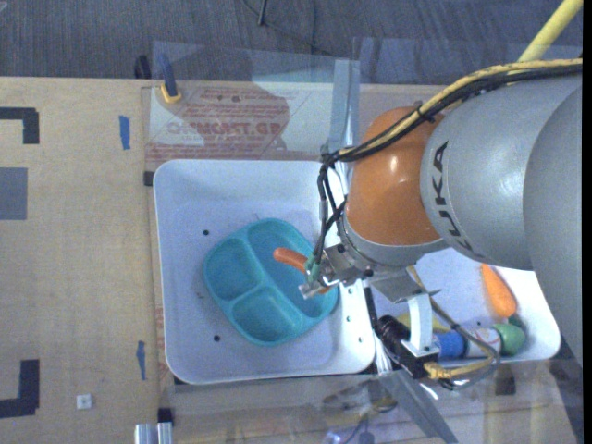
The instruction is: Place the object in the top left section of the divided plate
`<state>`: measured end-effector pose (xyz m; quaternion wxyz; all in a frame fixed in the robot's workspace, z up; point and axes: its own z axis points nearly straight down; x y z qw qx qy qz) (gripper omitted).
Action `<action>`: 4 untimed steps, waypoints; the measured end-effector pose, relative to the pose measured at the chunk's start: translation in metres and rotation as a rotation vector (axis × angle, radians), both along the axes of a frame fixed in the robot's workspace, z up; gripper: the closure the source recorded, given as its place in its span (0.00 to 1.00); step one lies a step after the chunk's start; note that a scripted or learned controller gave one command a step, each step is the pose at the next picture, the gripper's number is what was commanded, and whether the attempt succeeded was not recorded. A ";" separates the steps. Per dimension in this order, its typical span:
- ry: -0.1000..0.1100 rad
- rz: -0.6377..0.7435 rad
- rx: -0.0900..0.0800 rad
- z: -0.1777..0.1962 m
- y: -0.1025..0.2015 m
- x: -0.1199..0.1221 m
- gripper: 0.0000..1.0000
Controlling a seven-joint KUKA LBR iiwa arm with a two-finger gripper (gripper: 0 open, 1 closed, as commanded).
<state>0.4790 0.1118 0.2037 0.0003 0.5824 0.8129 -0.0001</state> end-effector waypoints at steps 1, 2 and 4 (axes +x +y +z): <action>-0.001 0.091 0.000 -0.012 0.051 0.000 1.00; 0.003 -0.037 0.000 -0.056 -0.013 0.008 1.00; 0.000 0.051 0.000 0.042 -0.004 0.000 1.00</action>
